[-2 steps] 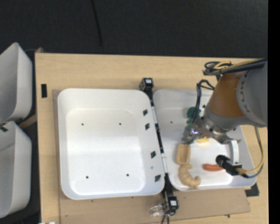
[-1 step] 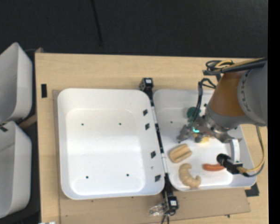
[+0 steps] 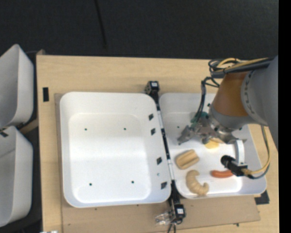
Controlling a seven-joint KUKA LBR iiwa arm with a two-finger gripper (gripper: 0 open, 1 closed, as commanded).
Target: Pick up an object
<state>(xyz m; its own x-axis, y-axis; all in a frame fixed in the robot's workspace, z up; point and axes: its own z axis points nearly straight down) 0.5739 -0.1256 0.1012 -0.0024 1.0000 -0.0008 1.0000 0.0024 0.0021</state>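
Observation:
The right bin (image 3: 174,111) holds a tan bread roll (image 3: 186,159), a curved croissant (image 3: 196,182), a red sausage (image 3: 221,174) and a small yellow piece (image 3: 212,144). My gripper (image 3: 191,131) hangs low over the middle of this bin, just above and behind the bread roll and left of the yellow piece. The arm's wrist partly covers the yellow piece. I see nothing held in the gripper.
The left bin (image 3: 68,130) lies beside the right one, with black clips (image 3: 161,130) along the shared edge. The grey arm with its orange band (image 3: 230,98) and cables covers the right bin's back right corner. White containers (image 3: 7,91) stand off the bench at left.

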